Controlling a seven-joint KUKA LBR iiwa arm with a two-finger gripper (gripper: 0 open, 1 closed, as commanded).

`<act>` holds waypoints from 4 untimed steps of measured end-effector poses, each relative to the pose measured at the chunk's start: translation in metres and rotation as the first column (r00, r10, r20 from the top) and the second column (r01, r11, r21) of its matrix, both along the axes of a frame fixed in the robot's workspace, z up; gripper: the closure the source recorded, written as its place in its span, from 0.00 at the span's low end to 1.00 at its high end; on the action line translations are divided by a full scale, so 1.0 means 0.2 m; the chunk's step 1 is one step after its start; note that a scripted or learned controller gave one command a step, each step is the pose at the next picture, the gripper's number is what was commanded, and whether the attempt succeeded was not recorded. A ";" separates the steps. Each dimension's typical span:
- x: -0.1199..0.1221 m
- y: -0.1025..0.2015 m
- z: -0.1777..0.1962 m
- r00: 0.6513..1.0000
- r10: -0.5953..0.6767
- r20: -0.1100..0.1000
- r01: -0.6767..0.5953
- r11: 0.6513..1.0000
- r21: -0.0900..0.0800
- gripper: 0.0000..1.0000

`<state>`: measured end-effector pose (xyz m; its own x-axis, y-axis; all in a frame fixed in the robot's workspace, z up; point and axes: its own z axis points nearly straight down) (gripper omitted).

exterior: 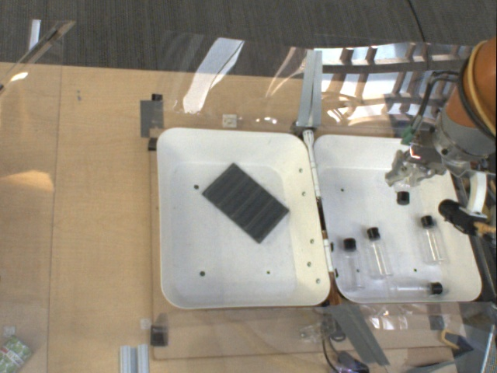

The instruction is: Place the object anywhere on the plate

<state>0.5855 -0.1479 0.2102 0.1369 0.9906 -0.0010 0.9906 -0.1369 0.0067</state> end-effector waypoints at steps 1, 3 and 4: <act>0.37 0.05 -0.63 0.996 -0.081 -0.033 0.081 0.997 0.000 1.00; 0.40 0.31 -0.62 0.981 -0.191 -0.020 0.191 0.982 -0.002 1.00; 0.40 0.31 -0.62 0.975 -0.222 -0.018 0.222 0.975 -0.003 1.00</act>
<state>0.6664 -0.0856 0.0859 0.3530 0.9356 -0.0060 0.9355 -0.3530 -0.0110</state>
